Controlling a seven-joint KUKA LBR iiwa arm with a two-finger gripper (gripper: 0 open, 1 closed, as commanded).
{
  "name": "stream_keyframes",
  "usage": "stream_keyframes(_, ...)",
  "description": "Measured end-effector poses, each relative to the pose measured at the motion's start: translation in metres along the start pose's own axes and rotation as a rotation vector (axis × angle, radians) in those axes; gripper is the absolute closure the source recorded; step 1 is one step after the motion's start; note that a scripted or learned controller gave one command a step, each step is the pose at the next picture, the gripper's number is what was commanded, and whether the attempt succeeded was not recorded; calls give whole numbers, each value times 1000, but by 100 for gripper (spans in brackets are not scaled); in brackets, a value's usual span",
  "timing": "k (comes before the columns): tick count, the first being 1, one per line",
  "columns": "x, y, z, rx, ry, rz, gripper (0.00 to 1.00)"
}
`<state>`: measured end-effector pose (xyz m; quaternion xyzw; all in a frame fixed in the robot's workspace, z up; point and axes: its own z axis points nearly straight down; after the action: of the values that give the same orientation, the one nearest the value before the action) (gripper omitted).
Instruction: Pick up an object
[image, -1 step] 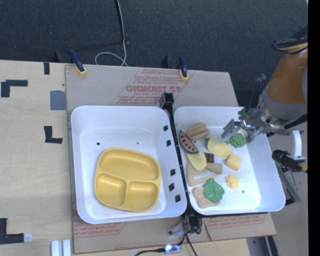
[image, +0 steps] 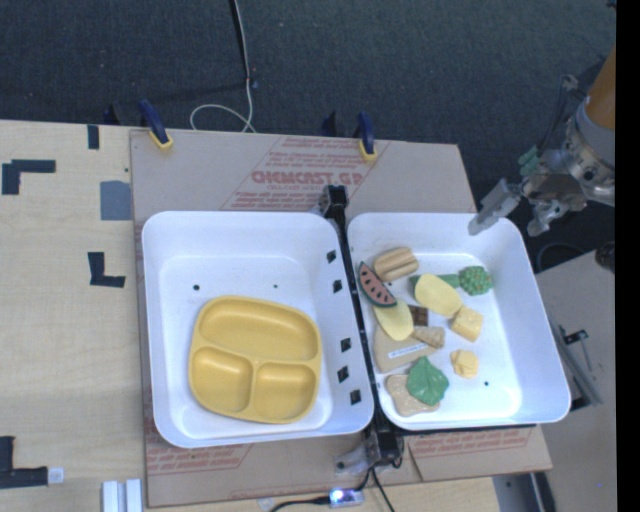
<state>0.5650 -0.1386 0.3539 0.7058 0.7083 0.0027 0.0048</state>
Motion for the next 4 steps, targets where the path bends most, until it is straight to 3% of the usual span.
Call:
stream_keyframes(1, 40, -12, -61, 5, 3, -2, 0)
stream_keyframes(2, 114, -25, -4, 20, 5, -5, 0)
stream_keyframes(3, 171, 31, -134, -4, 4, -5, 0)
stream_keyframes(4, 227, 100, -121, 12, 3, -3, 0)
